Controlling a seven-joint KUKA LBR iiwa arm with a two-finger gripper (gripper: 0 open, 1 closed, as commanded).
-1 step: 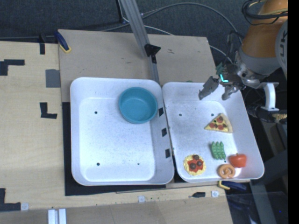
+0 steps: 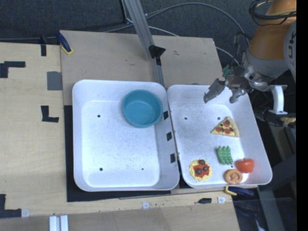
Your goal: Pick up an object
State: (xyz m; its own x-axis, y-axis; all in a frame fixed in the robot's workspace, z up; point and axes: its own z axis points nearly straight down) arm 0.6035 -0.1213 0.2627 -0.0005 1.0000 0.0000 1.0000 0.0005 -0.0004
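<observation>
My gripper (image 2: 223,96) hangs over the far part of the right bin (image 2: 192,124), fingers spread open with nothing between them. Below it in that bin lies a pizza slice (image 2: 225,128). Nearer the front are a green ridged piece (image 2: 224,155), a round mini pizza (image 2: 200,170), a red tomato-like piece (image 2: 245,165) and a small orange ring (image 2: 233,176). A blue bowl (image 2: 142,108) sits at the far side of the left bin (image 2: 96,143).
A grey metal pole (image 2: 140,23) slants down from the top to the gap between the bins. Cables (image 2: 202,6) loop behind the right bin. The arm (image 2: 272,37) stands at the right edge.
</observation>
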